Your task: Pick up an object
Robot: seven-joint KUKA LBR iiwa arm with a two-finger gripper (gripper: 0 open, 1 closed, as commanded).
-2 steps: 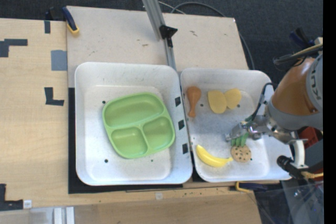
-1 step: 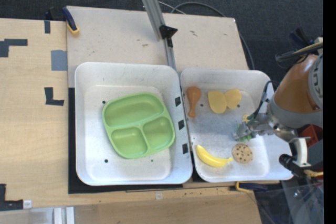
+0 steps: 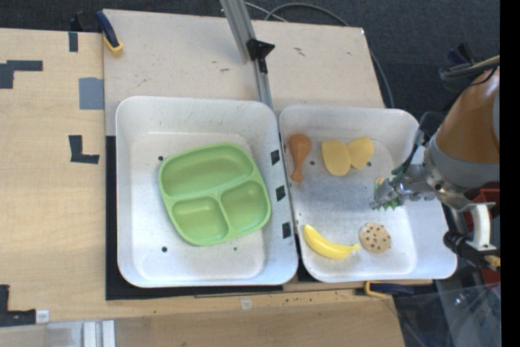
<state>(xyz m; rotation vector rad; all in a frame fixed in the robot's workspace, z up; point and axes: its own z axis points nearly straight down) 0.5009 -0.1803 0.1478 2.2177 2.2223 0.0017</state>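
- Nearest me, I see a curved, smooth yellow plastic banana point(image 3: 329, 244) beside a round speckled cookie point(image 3: 374, 237).
- Gripper point(image 3: 388, 197) hangs over the right white bin point(image 3: 406, 130); finger state I cannot tell.

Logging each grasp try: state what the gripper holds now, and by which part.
It cannot be told. The gripper sits low over the right bin, beside the cookie and yellow pieces, with nothing visibly between its tips.
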